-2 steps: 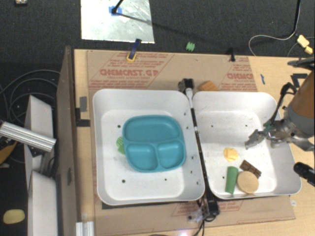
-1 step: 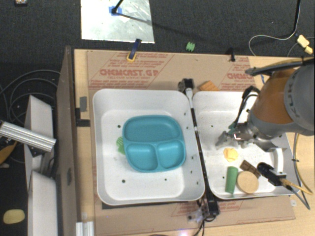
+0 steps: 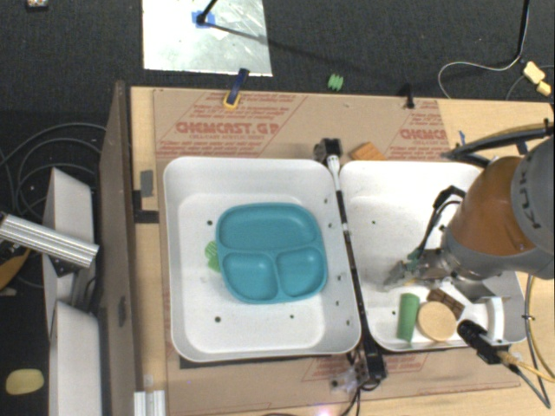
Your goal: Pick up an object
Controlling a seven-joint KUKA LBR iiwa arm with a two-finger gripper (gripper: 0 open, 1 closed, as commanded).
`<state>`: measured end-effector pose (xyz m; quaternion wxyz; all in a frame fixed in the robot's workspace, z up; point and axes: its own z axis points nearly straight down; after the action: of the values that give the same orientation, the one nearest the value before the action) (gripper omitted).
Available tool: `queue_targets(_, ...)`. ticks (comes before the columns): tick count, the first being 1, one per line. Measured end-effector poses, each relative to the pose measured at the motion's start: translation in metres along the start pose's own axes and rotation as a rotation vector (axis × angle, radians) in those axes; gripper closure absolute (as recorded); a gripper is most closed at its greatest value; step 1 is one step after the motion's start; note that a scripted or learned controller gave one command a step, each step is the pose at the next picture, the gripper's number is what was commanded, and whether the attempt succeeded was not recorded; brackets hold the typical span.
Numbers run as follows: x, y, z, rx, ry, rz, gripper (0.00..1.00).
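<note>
Two bins: side by side on the surface [image 3: 260,120].
Left bin [image 3: 186,232]: blue divided tray [image 3: 270,251], something green peeking out at its left edge.
Right bin [image 3: 381,198]: green cylinder [image 3: 407,315] upright-ish near the front wall, tan round disc [image 3: 436,321] just beside it.
Claw [image 3: 414,267]: hovering just above the cylinder; spread or pressed, cannot tell.
Handling: cylinder looks light, stiff, maybe slick; pinch across its middle.

arm [image 3: 520,206]: grey casing | orange band above wrist | black cable looped alongside | tool [image 3: 408,271]: dark metal
</note>
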<state>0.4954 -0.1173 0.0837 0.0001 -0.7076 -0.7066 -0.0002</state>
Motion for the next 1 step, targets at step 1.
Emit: queue_targets(1, -0.0902, 0.0948, -0.0029, -0.013, -0.009, -0.004, 0.00)
